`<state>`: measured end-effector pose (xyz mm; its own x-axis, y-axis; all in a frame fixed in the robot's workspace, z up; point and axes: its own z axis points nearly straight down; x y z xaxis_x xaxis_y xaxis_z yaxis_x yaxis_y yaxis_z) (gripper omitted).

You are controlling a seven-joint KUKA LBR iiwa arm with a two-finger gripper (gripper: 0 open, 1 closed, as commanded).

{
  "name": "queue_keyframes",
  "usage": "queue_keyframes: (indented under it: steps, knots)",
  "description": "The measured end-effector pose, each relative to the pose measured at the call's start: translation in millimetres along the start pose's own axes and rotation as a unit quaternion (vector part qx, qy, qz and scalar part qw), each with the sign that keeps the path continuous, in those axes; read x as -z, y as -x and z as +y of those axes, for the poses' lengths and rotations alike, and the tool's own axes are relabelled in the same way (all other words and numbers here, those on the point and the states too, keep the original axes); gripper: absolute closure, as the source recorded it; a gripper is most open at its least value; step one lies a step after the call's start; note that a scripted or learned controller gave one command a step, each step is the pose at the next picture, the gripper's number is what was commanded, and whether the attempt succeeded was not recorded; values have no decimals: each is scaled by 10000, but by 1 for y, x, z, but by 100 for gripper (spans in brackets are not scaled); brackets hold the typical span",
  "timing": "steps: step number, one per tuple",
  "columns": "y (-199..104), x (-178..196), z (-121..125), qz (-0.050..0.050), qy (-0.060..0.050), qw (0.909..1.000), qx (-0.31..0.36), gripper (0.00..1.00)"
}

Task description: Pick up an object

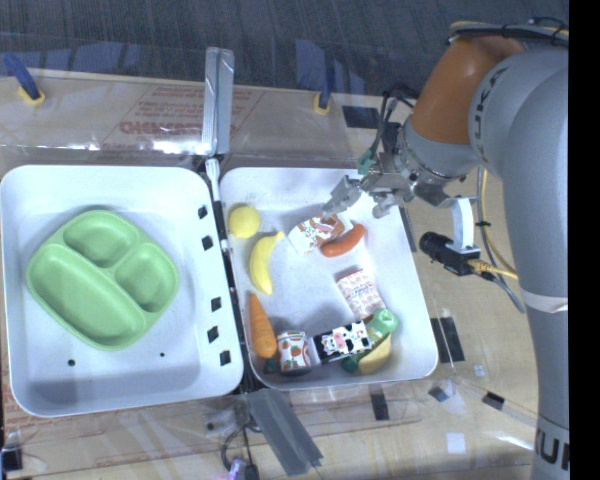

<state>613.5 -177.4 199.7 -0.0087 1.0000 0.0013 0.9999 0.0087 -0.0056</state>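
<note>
Toys fill the right white bin (405, 268) at centre frame: a yellow plastic lemon (244, 221), a yellow banana (263, 261), an orange carrot (262, 326), a small white printed packet (317, 233) touching an orange-red sausage (342, 240), a pink-printed pouch (359, 292), a red-and-white carton (293, 351), a black-and-white cow-patterned carton (342, 341) and a green-and-yellow piece (377, 340). The left white bin (20, 268) holds a green divided plate (102, 276). The tool (365, 196) hangs over the right bin's upper right part, just above the packet; whether it is wide or narrow I cannot tell.
</note>
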Motion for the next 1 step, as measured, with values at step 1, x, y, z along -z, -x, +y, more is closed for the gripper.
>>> queue_keyframes:
  steps: [1]
  knots:
    - [22, -6, -21, 7, -19, 9919, -1273, 0]
